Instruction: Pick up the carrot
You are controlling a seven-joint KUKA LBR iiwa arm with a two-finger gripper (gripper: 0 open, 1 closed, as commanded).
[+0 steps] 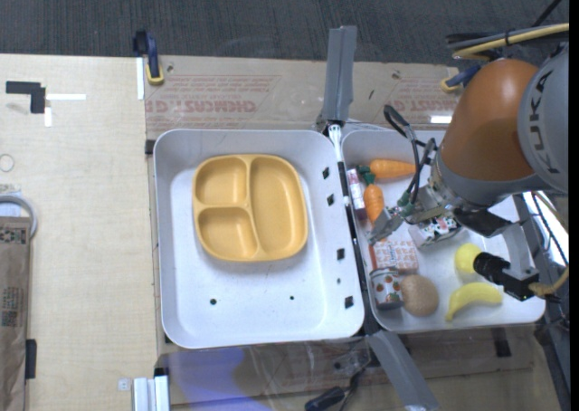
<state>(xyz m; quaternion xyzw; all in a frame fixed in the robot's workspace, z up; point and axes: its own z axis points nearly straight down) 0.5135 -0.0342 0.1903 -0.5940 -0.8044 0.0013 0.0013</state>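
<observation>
Arm (493,119): grey with orange band, nearest the lens, comes in from 3 o'clock and hangs over the right bin.
Claw (395,219): over the middle of the right bin, pointing toward 8 o'clock; cannot tell how far apart it stands, too cluttered to read; nothing seen held in it.
Carrot (393,167): lies at 12 o'clock in the right bin, near the top wall, long axis running 9 to 3; apart from the claw, which sits toward 6 of it.
Small carrot (373,199): just at 7 o'clock of the carrot, near the bin's left wall, lying roughly 12 to 6.
Right bin (534,314): white, shallow, crowded.
Banana (474,299): 5 o'clock corner of the right bin.
Lemon (469,260): just at 12 of the banana.
Brown ball (420,295): 6 o'clock edge of the right bin, touching a small can (386,288) at its 9.
Left bin (181,310): white, beside the right bin at 9.
Plate (251,207): yellow, three compartments, in the left bin's upper middle.
Bench (72,246): pale wood, under both bins.
</observation>
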